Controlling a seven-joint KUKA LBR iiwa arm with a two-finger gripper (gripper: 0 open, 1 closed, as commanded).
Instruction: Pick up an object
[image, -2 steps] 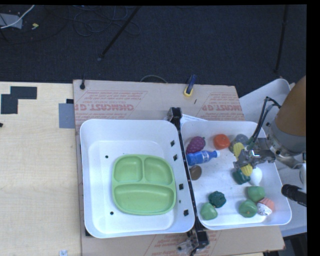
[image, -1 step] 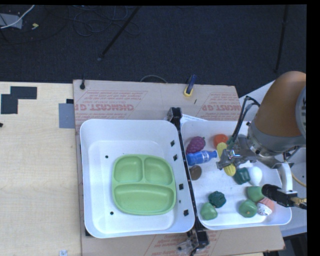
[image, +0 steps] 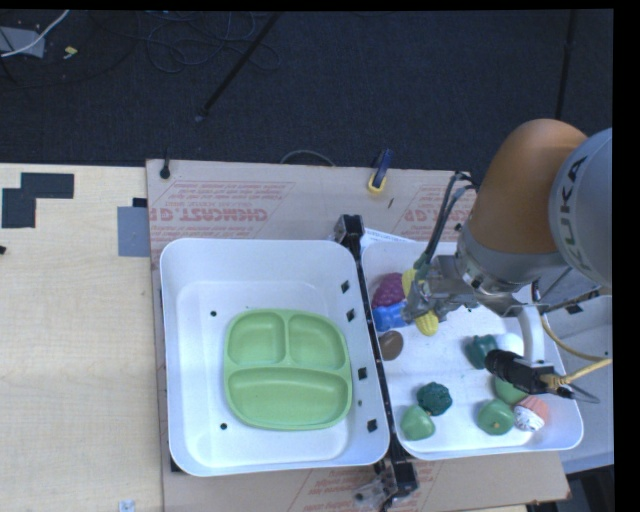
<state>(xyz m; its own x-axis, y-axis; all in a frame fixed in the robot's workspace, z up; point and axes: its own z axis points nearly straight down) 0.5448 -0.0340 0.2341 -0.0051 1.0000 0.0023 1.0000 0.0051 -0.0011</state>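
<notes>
Your pale wood surface (image: 70, 330) carries cardboard and two white bins (image: 200, 270); dark carpet lies behind. The hand (image: 425, 300) hangs over a yellow object (image: 428, 323) near the right bin's rear-left corner; grip unclear.

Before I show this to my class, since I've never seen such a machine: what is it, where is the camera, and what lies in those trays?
It is a grey robot arm with an orange band, reaching in from the right. One camera looks down at a slant from above the bench. Two shallow white bins sit side by side. The left bin holds a green divided plate. The right bin holds small toys: a purple one, a blue one, a yellow one, a brown one and several green ones, such as the dark green one. The gripper hangs over the yellow toy; I cannot tell if it holds anything.
</notes>
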